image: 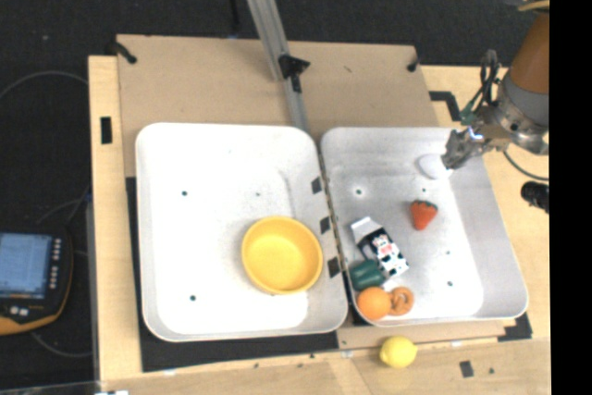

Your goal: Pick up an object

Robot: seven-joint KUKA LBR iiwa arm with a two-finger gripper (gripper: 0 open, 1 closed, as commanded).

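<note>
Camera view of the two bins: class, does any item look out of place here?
Yes. A small yellow lemon-like fruit lies on the wooden bench, outside and just below the right white bin, while the other small items sit inside that bin.

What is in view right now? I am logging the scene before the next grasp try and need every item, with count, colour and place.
bins: 2, white, side by side on the bench
bowl: 1, yellow, left bin, near its right wall
strawberry: 1, red, middle of right bin
white lump: 1, white, right bin, far side, beside the tool
carton: 1, white with black marks, right bin, near left
green item: 1, dark green, right bin, by the carton
orange: 1, orange, right bin near corner
lemon: 1, yellow, on the bench outside the bins
tool: 1, grey, over right bin's far right
</note>
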